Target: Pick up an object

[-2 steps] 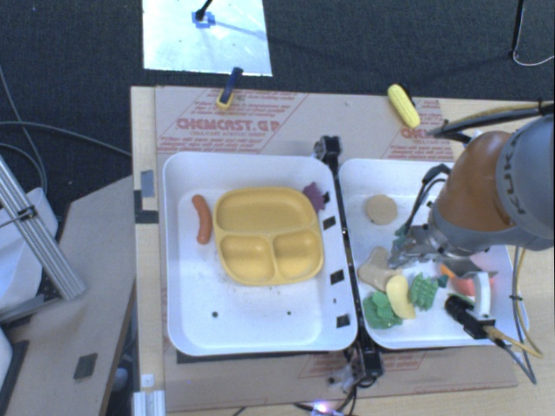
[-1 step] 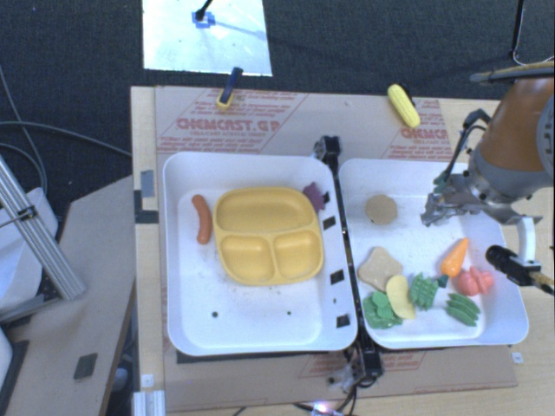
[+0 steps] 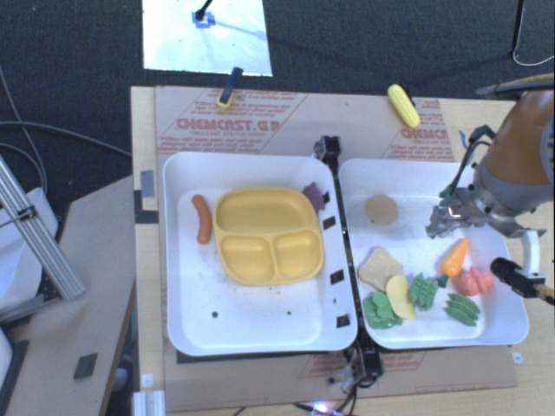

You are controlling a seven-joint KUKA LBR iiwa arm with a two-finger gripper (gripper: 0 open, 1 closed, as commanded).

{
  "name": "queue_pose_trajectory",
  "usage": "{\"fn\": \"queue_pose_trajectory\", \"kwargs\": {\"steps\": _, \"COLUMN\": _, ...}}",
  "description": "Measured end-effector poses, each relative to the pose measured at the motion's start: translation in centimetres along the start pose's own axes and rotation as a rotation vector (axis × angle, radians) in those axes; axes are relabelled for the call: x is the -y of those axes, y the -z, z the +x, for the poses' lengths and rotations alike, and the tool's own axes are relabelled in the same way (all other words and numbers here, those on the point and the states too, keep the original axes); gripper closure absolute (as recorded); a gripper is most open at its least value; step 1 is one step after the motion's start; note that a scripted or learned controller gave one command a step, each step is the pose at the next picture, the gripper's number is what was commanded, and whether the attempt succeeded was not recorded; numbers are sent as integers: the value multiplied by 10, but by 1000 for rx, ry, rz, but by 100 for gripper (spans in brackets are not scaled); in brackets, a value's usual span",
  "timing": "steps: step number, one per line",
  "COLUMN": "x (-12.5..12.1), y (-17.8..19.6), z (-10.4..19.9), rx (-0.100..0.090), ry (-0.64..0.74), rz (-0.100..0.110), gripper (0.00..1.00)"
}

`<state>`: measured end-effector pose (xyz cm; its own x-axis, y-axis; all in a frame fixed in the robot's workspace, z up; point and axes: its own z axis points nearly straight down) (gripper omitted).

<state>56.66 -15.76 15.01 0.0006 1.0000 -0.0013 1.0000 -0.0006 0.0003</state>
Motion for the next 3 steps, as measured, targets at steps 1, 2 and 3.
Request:
{"fn": "queue_pose_trajectory", "kwargs": {"steps": 1, "x": -75, "y": 12, "z": -51, "rx": 4, "ry": 4, "rz": -10, "gripper": 100}}
{"fn": "queue_pose_trajectory", "kwargs": {"steps": 2, "x": -72, "y": 10, "z": -49, "rx": 0, "ry": 5, "rz": -3, "gripper": 0}}
{"fn": "queue_pose_trajectory", "kwargs": {"steps": 3, "x": -87, "y": 22, "z": -49, "rx": 0, "ry": 5, "rz": -6, "gripper": 0}}
